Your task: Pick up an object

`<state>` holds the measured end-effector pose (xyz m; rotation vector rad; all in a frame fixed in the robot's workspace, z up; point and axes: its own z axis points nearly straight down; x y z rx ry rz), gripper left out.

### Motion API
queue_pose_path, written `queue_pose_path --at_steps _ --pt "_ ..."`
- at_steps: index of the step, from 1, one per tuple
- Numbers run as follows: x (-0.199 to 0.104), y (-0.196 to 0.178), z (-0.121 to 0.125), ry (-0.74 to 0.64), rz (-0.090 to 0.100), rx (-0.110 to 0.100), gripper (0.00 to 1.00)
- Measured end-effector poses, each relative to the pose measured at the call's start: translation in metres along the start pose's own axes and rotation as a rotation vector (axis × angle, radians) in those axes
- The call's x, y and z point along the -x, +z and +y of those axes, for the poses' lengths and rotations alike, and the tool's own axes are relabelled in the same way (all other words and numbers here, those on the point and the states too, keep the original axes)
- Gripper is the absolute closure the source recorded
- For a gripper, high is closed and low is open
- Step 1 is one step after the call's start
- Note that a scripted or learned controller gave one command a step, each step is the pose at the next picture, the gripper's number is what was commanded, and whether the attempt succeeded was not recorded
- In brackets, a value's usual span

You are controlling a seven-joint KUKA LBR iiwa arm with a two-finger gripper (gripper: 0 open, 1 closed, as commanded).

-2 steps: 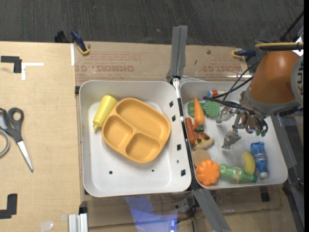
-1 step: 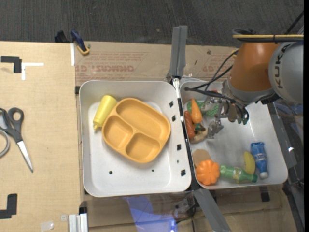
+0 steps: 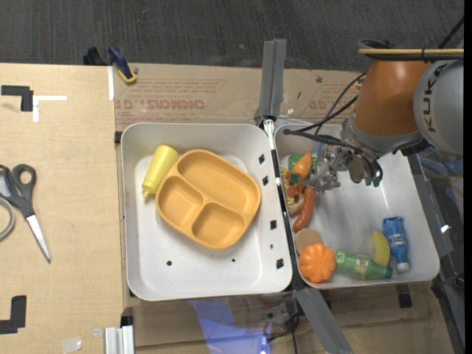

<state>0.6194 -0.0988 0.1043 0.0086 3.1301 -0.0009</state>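
My gripper (image 3: 345, 171) hangs low over the upper part of the right bin (image 3: 422, 220), under the orange wrist band. Just to its left lies a pile of small toy food (image 3: 298, 169) in orange, green and yellow. Below that pile a red sausage (image 3: 304, 208) rests along the bin's left wall. An orange pumpkin (image 3: 317, 262), a green bottle (image 3: 362, 265), a yellow lemon-like piece (image 3: 380, 247) and a blue bottle (image 3: 396, 242) sit along the bin's near side. I see nothing between the gripper and the bin floor.
The left bin (image 3: 147, 271) holds an orange divided plate (image 3: 209, 198) and a yellow bottle (image 3: 158, 169). A tan disc (image 3: 310, 238) lies above the pumpkin. Scissors (image 3: 28, 205) lie on the bench at far left. A grey divider (image 3: 273, 87) stands behind the bins.
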Motion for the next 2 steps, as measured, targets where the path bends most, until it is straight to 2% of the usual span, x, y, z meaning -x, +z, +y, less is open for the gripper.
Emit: queue_pose_path --at_steps 1,2 --pt "0.025 0.010 -0.010 0.142 0.004 0.000 1.00" --pt "0.031 -0.089 0.032 0.317 0.005 -0.001 1.00"
